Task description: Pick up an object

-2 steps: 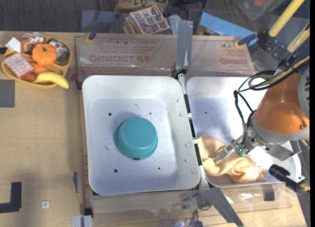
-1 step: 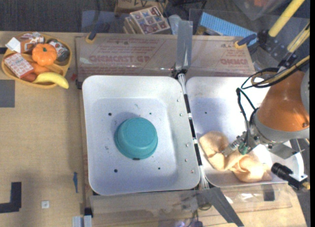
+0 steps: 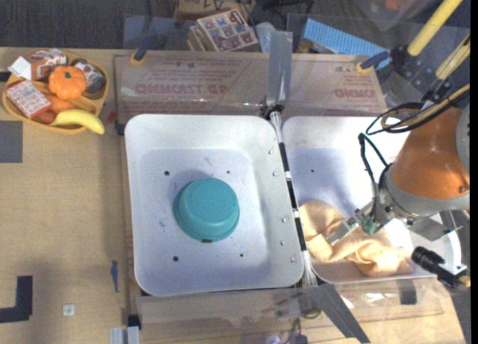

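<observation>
Gripper (image 3: 349,232) down in the cloth (image 3: 357,249), fingers' state unreadable from here; soft folds beneath the fingers may slip free on lifting.

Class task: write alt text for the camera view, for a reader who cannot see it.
A grey and orange robot arm lowers its hand onto a crumpled tan cloth in the right white bin. The left bin holds an upturned teal bowl.
</observation>
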`<action>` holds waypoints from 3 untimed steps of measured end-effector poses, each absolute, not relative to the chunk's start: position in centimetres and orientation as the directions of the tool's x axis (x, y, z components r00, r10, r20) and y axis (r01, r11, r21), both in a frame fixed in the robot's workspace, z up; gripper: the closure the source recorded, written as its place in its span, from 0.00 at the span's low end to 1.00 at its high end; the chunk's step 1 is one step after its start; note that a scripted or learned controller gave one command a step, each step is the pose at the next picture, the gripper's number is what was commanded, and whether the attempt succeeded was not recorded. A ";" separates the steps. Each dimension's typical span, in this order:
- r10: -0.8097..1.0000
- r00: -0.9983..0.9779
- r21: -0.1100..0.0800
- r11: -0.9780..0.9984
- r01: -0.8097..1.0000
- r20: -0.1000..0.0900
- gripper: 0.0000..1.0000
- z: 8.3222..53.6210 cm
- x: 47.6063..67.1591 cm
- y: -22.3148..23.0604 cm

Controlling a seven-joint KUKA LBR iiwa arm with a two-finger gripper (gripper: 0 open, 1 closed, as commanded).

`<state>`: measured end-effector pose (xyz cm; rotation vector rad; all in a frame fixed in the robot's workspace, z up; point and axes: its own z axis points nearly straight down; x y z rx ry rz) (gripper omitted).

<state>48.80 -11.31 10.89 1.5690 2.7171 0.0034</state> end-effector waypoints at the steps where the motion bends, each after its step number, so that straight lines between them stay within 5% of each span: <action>1: 0.869 -0.494 0.006 0.495 0.869 -0.005 1.00 11.9 48.8 -11.6; 2: 0.959 -0.282 0.002 0.282 0.959 -0.002 1.00 18.5 56.5 -8.5; 3: 0.959 -0.282 0.002 0.282 0.959 -0.002 0.00 18.5 56.5 -8.5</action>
